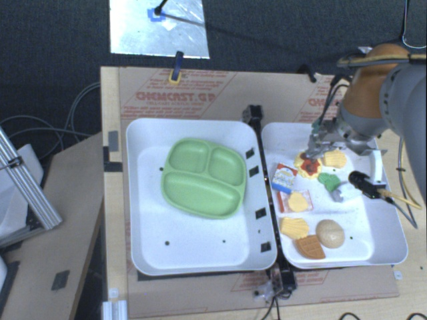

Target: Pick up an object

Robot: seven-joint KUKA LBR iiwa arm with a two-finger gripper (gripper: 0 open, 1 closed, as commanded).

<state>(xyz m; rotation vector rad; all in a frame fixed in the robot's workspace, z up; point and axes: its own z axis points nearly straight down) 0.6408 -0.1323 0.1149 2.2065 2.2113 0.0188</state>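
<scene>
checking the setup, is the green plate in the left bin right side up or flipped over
Right side up. The green plate lies flat in the left bin with its three compartments facing up, their raised dividers and rim visible.

Lighting's pretty even and bright from overhead, so the two white bins (200,129) come out a bit washed out with only faint soft shadows. There's glare on the shiny metal sheet (159,19) up top. Overall it's low-res and a little soft, with the dark floor going murky.
</scene>
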